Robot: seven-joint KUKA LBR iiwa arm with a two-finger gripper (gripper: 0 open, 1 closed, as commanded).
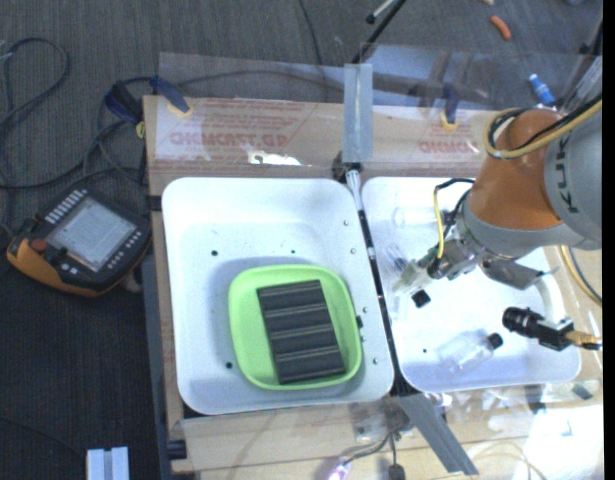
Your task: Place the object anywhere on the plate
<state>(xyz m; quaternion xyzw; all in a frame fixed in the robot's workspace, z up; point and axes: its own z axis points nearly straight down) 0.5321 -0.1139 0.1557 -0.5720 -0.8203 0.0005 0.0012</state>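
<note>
A green square plate [241, 303] sits in the left bin [192, 228]. On it lies a dark grey ribbed block [302, 330], covering most of its middle. My gripper [433, 267] is low over the left part of the right bin [532, 368], apart from the plate, with the bins' shared wall between them. A small black piece [419, 297] lies just below the gripper on the bin floor. A small clear bottle with a black cap [468, 350] lies on its side near the right bin's front edge.
A clear plastic item [399, 218] lies at the back left of the right bin. The orange wrist band [517, 183] hangs over that bin's back right. A teach pendant [79, 240] rests on the floor left of the bench.
</note>
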